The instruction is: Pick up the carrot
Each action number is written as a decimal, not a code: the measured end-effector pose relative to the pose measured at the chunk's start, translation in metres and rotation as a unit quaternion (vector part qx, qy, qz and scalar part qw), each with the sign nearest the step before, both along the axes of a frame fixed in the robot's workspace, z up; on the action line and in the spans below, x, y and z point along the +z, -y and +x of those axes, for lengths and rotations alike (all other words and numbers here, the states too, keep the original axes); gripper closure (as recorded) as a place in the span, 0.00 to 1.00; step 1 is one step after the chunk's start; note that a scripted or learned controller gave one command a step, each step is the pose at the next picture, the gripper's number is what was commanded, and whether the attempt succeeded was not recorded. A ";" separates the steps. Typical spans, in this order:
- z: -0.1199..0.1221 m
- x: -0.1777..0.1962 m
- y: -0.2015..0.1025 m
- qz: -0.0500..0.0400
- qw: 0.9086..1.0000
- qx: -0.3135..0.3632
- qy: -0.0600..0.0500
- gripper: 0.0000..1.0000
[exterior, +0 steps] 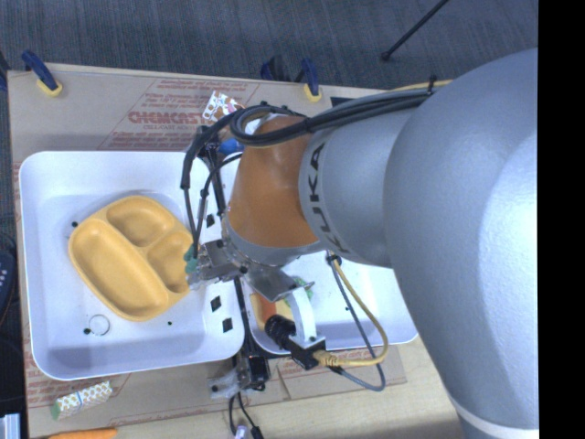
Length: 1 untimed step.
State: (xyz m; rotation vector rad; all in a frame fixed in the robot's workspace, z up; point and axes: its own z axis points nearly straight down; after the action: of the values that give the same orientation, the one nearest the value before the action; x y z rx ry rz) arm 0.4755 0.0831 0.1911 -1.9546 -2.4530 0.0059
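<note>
— Over on the left, what lies in your first bin?

— My left bin (pixel 37 245) holds a yellow divided plate (pixel 132 256), tilted across its middle. A small pale ring (pixel 98 325) sits on the bin floor just below the plate. Both bins rest on printed cardboard (pixel 155 108). A wrapped packet (pixel 82 397) lies on the cardboard in front of that bin.

— And at the wall between the bins?

— My arm (pixel 430 199) hangs there, its orange band (pixel 270 190) above that wall, with black cables (pixel 206 167) looping down its left side. My gripper (pixel 260 295) points down under the wrist, over the near left corner of the right bin (pixel 398 323).

— Is it spread or pressed together?

— I cannot tell; my own wrist covers it.

— Where is the carrot?

— An orange-red piece (pixel 267 311) shows just under my wrist, on the right bin's floor beside its left wall. It looks like the carrot, mostly hidden. Whether my gripper touches it I cannot see.
</note>
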 end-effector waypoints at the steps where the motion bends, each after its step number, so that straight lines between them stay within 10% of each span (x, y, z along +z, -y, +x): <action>1: 0.000 0.000 0.048 0.000 0.998 0.056 0.000 1.00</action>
State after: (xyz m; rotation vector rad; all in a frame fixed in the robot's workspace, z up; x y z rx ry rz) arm 0.4760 0.0347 0.1912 -1.8130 -2.5594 0.0051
